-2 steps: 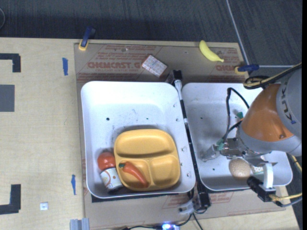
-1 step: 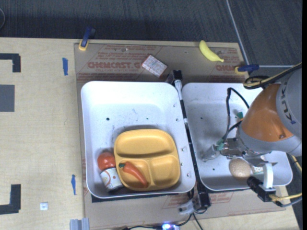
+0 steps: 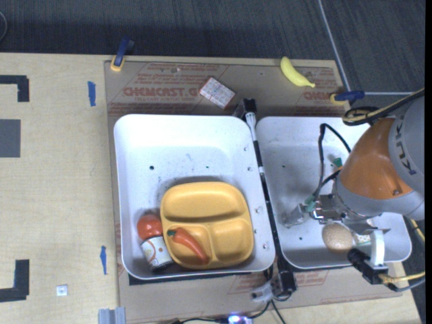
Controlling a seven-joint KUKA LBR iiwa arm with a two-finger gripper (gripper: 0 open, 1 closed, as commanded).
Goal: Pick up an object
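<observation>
My gripper point(image 3: 302, 214) is low in the right bin point(image 3: 290, 154), near the middle of its floor, under the grey wrist and orange band. A beige egg-shaped object point(image 3: 337, 237) lies just right of and below the gripper, partly covered by the wrist. A small green and white item point(image 3: 335, 160) peeks out beside the arm at the bin's back. In the left bin point(image 3: 175, 140) a yellow divided plate point(image 3: 206, 211) carries an orange carrot-like piece point(image 3: 187, 243). A red ball point(image 3: 149, 226) and a small white and orange can point(image 3: 156, 251) sit at the plate's left.
A yellow banana point(image 3: 295, 73) and a patterned card point(image 3: 216, 92) lie on the cardboard behind the bins. A black cable point(image 3: 337, 137) loops over the right bin's back. Blue clamps point(image 3: 121, 51) hold the board's corners.
</observation>
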